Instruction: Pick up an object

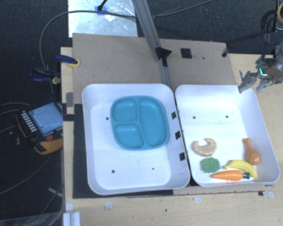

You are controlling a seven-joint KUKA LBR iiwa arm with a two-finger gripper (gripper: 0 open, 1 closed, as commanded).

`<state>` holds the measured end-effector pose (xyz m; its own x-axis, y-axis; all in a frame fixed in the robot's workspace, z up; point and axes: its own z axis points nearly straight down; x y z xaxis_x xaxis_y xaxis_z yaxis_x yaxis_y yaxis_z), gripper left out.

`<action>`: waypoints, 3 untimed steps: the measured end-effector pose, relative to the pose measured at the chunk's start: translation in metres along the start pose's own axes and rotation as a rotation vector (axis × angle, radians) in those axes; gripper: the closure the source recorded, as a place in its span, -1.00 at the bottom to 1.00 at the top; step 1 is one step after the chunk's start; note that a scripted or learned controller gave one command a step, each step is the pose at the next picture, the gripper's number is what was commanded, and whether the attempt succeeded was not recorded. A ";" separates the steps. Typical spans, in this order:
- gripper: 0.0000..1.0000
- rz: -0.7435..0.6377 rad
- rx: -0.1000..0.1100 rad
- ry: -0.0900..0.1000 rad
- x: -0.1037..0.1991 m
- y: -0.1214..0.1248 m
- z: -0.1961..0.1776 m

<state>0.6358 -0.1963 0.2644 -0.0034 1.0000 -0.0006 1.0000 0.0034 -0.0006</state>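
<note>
we see the pickable things lying in the right bin (217,105), all near its front right corner: a croissant (204,147), a green piece (210,164) just in front of it, a carrot (227,175) along the front wall, a banana (243,166) touching the carrot from behind, and a drumstick (251,152) by the right wall. the rest of that bin's floor is bare white. the left bin (99,173) holds a blue divided plate (139,122). the tool (256,83) hangs above the table (113,55) just past the right bin's far right corner, well apart from the food, its fingers spread with nothing between them.
</note>
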 end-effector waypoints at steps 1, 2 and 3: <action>-1.00 -0.001 -0.003 -0.001 0.000 0.001 -0.002; -1.00 0.002 0.000 -0.001 -0.009 0.002 0.046; -1.00 0.002 0.002 0.000 -0.009 -0.002 0.108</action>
<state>0.6336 -0.2050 0.1568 -0.0012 1.0000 -0.0001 1.0000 0.0012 -0.0021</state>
